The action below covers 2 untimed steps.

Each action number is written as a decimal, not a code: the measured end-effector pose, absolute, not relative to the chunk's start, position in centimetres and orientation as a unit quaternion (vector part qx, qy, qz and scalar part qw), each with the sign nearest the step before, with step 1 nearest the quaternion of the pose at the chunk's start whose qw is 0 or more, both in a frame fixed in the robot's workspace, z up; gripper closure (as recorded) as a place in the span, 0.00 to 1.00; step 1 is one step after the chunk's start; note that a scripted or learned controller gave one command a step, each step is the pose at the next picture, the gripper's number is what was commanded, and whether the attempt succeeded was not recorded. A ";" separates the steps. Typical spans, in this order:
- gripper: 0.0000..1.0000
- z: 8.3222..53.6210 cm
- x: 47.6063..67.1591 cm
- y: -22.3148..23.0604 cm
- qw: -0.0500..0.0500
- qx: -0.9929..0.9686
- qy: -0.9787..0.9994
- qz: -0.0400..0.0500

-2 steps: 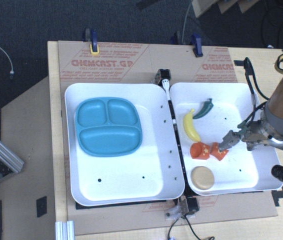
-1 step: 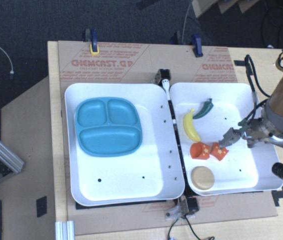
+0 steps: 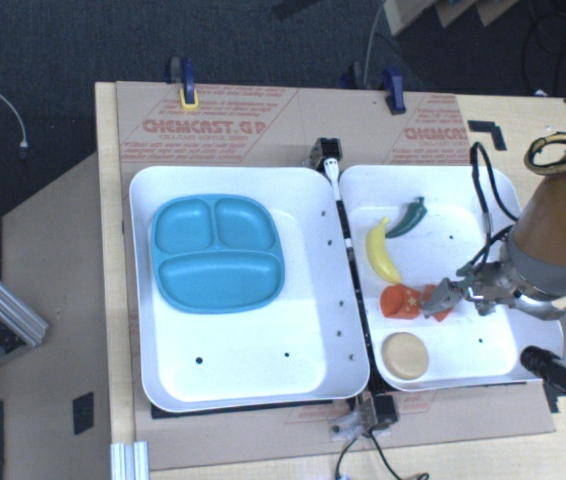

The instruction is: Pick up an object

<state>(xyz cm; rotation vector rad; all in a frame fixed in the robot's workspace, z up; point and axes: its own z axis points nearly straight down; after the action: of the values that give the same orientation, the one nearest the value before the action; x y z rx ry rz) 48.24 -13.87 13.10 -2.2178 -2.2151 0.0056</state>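
The gripper (image 3: 441, 298) sits low in the right bin (image 3: 483, 360), at a red toy (image 3: 399, 301) near the banana (image 3: 381, 251). I judge the grasp is underway; next it must clench and lift

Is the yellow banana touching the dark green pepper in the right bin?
Touching: in the camera view the pepper's lower end meets the banana's upper tip, no white gap between.

Smooth, seemingly plastic blue plate (image 3: 219, 253), glossy white bins (image 3: 253, 368)
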 end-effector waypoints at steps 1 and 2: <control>0.00 8.7 48.4 -14.0 -0.002 -0.708 -0.706 -0.001; 1.00 9.5 48.3 -13.9 -0.001 -0.708 -0.707 0.000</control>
<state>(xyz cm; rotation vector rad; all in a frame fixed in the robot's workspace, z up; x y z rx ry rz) 48.29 -13.91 9.52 -2.2244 -2.2211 -0.0005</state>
